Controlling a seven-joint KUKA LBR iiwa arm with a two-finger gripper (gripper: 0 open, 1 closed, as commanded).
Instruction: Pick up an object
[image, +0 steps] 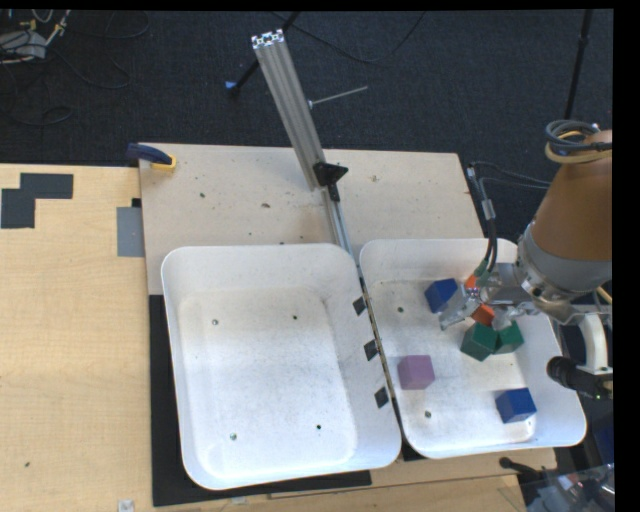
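The right bin (440, 440) holds a blue block (440, 294) near its upper middle, a purple block (416, 372) toward the left and a second blue block (516, 404) at the lower right. Two green blocks (490, 340) lie together right of centre, with a small orange block (484, 313) against them. My gripper (470, 305) hangs low over the bin between the upper blue block and the orange and green cluster. The wrist hides its fingertips, and nothing shows held between them.
The left bin (200, 300) lies beside the right one, with black clips (370, 350) along the shared rims. A slanted aluminium bar (295, 110) rises behind the bins. A blue-and-yellow clamp (150, 156) sits at the bench's far left corner.
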